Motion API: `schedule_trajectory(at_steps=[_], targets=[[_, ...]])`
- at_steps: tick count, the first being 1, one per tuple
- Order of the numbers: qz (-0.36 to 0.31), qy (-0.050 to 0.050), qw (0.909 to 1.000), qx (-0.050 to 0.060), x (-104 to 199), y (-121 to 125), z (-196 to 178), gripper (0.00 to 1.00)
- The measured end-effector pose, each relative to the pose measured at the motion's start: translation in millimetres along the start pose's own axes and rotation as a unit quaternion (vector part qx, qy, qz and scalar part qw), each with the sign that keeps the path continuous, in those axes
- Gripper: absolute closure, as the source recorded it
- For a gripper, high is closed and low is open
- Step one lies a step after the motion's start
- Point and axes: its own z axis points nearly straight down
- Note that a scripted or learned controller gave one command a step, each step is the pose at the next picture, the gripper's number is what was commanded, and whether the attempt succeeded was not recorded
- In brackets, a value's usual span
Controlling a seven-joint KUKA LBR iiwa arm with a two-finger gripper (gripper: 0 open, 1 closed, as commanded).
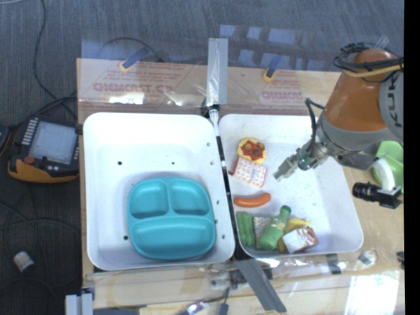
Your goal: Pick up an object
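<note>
Clustered items at the right bin's near edge, below my claw.
Green bottle (275,228), green pickle (245,229) and a red-labelled packet (299,241) lie there; the sausage (252,201) sits lower left of my claw (286,169), the waffle (250,172) and pizza slice (252,149) just left. Claw hangs above the right bin (328,202); finger spread undeterminable. Teal tray (172,216) rests far left in the left bin (111,169).

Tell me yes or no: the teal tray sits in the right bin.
No, the teal tray lies in the left bin.
</note>
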Motion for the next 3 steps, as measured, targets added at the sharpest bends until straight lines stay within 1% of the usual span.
schedule_trajectory(at_steps=[1, 2, 3], targets=[[0.0, 0.0, 1.0, 0.0, 0.4, 0.1, 0.2, 0.0], [0.032, 0.0, 0.9995, 0.002, 5.7, -59.6, 56.6, 0.0], [0.024, -0.006, 0.9997, -0.005, 32.4, -47.8, 106.3, 0.0]])
